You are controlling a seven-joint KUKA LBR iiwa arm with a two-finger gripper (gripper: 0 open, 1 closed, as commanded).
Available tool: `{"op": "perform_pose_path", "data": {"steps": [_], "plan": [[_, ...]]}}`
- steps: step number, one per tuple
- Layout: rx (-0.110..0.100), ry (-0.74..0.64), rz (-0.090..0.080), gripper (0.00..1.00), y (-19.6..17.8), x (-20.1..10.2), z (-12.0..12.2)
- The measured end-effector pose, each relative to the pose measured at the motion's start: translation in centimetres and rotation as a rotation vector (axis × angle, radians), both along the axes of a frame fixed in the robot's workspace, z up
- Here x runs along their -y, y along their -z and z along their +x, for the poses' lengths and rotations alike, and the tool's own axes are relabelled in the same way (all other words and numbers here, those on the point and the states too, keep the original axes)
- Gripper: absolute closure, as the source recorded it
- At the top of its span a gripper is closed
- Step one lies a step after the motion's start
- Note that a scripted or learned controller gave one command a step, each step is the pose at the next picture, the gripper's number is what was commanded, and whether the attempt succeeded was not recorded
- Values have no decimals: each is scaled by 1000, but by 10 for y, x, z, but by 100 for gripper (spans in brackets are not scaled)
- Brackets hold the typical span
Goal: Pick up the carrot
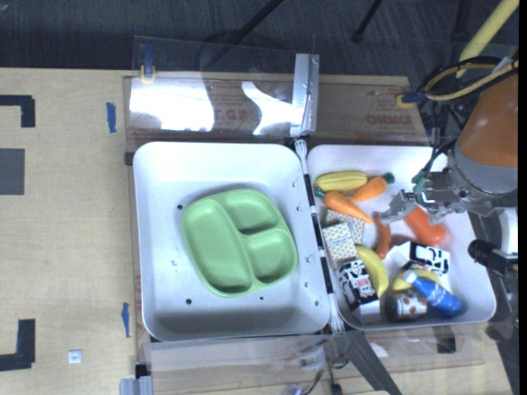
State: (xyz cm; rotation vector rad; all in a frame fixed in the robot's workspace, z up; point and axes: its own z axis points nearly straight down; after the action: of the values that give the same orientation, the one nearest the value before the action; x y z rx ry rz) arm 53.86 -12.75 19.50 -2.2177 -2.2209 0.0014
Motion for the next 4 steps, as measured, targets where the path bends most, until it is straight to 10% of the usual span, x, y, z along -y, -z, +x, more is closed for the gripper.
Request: {"op": "perform_pose_path", "data": {"steps": [1, 4], "plan": [[7, -190, -4, 0, 16, 63, 33], [9, -615, -5, 0, 35, 48, 62]]}}
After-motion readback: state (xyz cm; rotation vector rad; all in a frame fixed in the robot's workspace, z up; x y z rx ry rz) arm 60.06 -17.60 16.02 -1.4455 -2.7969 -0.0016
